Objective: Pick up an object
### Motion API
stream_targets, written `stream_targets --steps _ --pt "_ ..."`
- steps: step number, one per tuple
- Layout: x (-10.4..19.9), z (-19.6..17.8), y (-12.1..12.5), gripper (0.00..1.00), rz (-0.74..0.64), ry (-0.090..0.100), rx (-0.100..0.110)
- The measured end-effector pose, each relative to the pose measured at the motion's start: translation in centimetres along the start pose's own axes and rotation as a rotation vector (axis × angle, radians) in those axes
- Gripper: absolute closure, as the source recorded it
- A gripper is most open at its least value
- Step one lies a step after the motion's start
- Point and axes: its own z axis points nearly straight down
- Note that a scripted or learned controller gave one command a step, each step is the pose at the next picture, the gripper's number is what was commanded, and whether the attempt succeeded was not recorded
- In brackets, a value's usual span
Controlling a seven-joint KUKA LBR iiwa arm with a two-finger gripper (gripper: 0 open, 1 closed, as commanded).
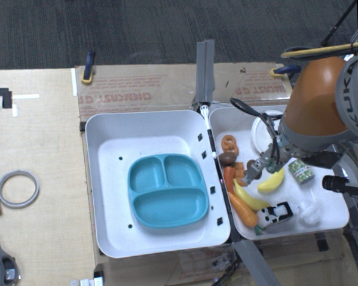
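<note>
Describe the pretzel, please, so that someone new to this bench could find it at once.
Start at the right bin, the one crowded with toy food, and follow its left wall toward the far end. The pretzel lies there, farthest back in the row, just beyond a brown piece. It alone is a small orange-brown knot with holes, unlike the solid carrot and banana.

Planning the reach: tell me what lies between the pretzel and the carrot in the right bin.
In the camera view, between the pretzel and the carrot lie a dark brown item, a red-orange piece and a banana.
</note>
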Motion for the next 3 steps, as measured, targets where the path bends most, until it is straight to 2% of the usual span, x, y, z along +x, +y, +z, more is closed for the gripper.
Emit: stream_targets --steps 1,2,3 --pt "-5.7 5.4 -3.8 1.00 -0.155 0.002 0.001" --pt "-1.4 -1.8 1.2 1.00 -0.198 0.000 -0.001" --pt "-4.0 8.4 -6.0 1.00 -0.541 -0.005 -0.004"
